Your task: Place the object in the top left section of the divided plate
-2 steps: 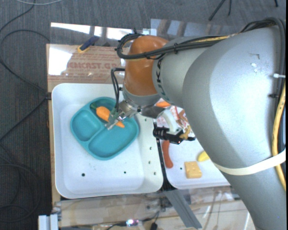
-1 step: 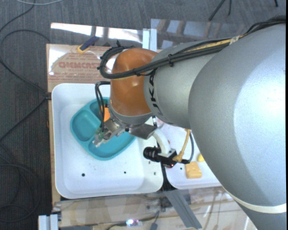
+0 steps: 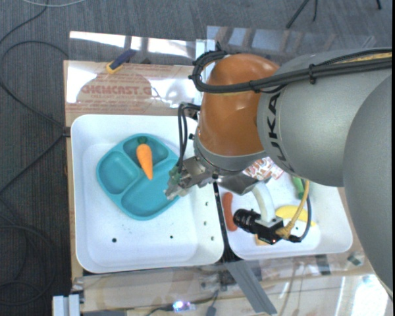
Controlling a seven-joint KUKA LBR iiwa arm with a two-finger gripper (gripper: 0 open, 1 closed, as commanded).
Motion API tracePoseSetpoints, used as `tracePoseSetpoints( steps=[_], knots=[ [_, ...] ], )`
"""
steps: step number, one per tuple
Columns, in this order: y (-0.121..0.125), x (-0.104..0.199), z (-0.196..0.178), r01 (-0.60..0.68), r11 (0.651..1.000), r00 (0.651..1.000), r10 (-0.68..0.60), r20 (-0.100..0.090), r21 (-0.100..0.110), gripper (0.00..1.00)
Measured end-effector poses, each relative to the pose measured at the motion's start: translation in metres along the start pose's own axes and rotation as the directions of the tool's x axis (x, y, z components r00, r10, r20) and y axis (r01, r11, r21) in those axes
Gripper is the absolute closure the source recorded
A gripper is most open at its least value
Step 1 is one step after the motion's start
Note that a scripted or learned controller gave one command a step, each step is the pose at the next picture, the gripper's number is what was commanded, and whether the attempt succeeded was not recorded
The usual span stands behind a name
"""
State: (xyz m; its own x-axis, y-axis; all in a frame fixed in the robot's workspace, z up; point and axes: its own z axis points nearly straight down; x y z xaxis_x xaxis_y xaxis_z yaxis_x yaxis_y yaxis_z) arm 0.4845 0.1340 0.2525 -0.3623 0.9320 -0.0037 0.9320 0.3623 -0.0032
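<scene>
Lying across upper compartments of plate (image 3: 128, 203) in left bin (image 3: 92, 242), carrot (image 3: 145, 160) is seen. Gripper (image 3: 178, 184) at plate's right rim; finger state can't be told. Retreat should be straight up, w/o nudging plate.

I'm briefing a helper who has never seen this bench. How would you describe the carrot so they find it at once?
Look in the left white bin, where a teal divided plate lies. The carrot rests in the plate's upper right compartment, left of the gripper. It is the only orange, tapered thing on the plate, with a small green top.
</scene>
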Motion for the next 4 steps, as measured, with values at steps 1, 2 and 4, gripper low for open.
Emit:
tracePoseSetpoints(
  steps=[1, 2, 4],
  knots=[
    [-0.0215, -0.0535, 0.0709, 0.103, 0.995, 0.995, -0.103, -0.004, 0.001, 1.0],
    [-0.0214, -0.053, 0.071, 0.104, 0.995, 0.995, -0.104, -0.005, 0.001, 0.0],
    [-0.0219, -0.0553, 0.0706, 0.318, 0.948, 0.948, -0.318, -0.003, -0.001, 1.0]
  ],
)
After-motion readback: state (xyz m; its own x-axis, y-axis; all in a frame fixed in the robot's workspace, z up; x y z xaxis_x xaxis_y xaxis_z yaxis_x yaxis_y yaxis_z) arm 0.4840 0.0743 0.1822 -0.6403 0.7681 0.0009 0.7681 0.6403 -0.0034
